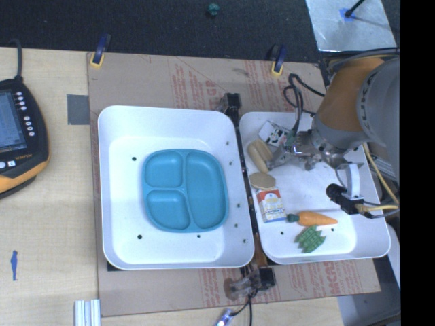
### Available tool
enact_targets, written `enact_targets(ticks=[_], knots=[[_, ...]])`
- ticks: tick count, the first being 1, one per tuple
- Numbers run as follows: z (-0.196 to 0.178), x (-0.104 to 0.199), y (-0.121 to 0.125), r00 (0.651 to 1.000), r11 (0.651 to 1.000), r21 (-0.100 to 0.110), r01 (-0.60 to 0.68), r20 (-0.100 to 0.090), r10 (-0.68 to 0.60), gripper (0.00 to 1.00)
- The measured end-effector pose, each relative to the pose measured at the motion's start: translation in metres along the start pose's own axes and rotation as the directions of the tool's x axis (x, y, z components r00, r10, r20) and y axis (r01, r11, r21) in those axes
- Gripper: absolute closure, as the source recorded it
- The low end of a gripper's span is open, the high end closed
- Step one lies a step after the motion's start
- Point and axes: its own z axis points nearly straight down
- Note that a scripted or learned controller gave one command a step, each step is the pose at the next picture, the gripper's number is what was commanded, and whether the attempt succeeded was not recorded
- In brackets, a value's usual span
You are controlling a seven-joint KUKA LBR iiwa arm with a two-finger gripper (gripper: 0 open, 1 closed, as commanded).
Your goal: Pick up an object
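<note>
My end effector [291, 148] is low over the upper left part of the right bin [370, 246], its metal tip next to a tan, rounded bread-like piece [259, 154], and I cannot tell how it is set. Just below that piece lies a flatter beige oval [262, 180], and below that a small red and white carton [271, 204] with printed faces. To its right lies a smooth orange carrot [317, 218] with a green end, and beneath the carrot a knobbly green plastic piece [310, 239]. A small white and dark printed item [273, 134] sits near the bin's top edge, just above the bread-like piece. The left bin [115, 182], shallow, white and round-cornered, holds a glossy blue plastic plate [184, 189] divided into three compartments. Both bins rest on a sheet of brown cardboard [170, 80] clipped to the pale wooden bench [41, 250], where an orange and black handheld controller [17, 138] lies at the far left.
</note>
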Motion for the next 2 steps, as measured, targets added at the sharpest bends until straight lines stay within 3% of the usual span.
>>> enact_targets(ticks=[1,2], knots=[[0.001,0.026,0.040,1.000,1.000,0.005,-0.002,-0.002,0.002,0.00],[-0.108,-0.041,0.052,1.000,1.000,0.001,-0.003,-0.001,0.003,0.00]])
